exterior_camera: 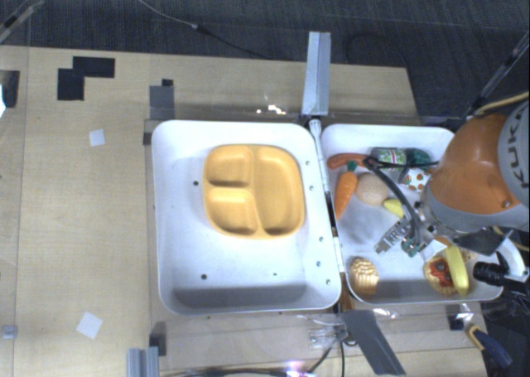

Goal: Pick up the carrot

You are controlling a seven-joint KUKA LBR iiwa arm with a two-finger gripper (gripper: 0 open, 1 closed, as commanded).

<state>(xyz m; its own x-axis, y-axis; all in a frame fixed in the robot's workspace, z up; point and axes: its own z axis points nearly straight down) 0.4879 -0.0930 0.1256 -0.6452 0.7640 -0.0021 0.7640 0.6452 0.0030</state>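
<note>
**Carrot at the left wall of the right bin**

Where the right bin (pixel 374 293) meets the divider, the carrot (pixel 344 191) is seen lying along the left wall, its green top pointing toward the far side. Just beyond that top, a red-orange sausage-like piece (pixel 344 160) is laid across the far left corner. Close beside the carrot on its right, a pale egg-shaped thing (pixel 373 190) is found, touched or nearly touched by a small yellow piece (pixel 393 207). A dark bottle with a green label (pixel 399 156) is laid on its side along the far wall; its print cannot be read.

The gripper (pixel 403 237) is held low over the middle of the bin, apart from the carrot, and nothing is seen between its fingers; whether the jaws are apart or together cannot be told. On the orange band of the arm (pixel 474 170), the letters "KU" can be read at the right edge.

A golden ridged lump (pixel 363 275) is placed near the front left, and a banana (pixel 456 268) over a red item at the front right. In the left bin (pixel 178 226) a yellow divided tray (pixel 252 190) is set.
</note>
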